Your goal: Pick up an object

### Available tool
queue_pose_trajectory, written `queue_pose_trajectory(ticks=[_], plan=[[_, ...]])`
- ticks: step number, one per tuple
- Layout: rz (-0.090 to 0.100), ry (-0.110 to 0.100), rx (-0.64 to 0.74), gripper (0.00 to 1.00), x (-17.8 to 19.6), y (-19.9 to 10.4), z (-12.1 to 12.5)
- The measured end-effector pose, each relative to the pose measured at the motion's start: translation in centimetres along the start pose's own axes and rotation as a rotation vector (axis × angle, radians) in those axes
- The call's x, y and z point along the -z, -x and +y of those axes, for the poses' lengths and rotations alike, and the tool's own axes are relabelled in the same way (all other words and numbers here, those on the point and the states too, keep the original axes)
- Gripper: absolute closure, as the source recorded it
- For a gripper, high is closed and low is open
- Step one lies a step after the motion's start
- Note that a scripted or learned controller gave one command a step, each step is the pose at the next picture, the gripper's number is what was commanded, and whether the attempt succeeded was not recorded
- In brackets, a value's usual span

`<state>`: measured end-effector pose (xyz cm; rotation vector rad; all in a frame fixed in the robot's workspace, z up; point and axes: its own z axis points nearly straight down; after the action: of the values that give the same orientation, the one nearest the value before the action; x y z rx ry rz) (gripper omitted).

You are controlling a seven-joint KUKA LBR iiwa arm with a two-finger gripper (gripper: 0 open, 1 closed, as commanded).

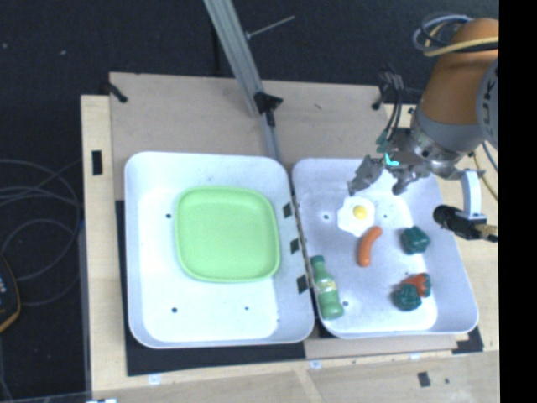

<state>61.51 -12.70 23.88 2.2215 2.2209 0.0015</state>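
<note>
I reach in from the right, my grey arm with its orange band bent down over the far edge of the right bin (449, 309), and my end effector (383, 180) hangs with its two dark fingers spread apart and nothing between them. It sits just above and slightly beyond the fried egg (357, 215), a flat toy with a wavy white rim and a round yellow yolk, lying near the far middle of that bin. Just nearer the camera from the egg lies a sausage (367, 246), a smooth orange-red cylinder set at a slant. To its right is a dark green lumpy piece (414, 241), and closer to the bin's near right corner sits another knobbly piece, teal with a red part on top (410, 292). Along the bin's left wall lies a small green bottle (325, 288) with a pale label, its length running along the wall. The left bin (151, 309) is a shallow, glossy white tray holding a pale green square plate (226, 233) with rounded corners. Both bins rest side by side on the tan tabletop (185, 107).
</note>
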Motion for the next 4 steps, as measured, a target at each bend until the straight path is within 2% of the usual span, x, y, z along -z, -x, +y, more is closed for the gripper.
queue_pose_trajectory(ticks=[1, 2, 4], plan=[[0.0, 0.0, 0.0, 0.0, 0.0, 0.0, 0.0], [0.0, -0.005, 0.0, 0.0, -6.0, -0.4, -0.7], [-0.002, -0.001, -0.001, 0.0, -13.9, -0.4, -0.3]])
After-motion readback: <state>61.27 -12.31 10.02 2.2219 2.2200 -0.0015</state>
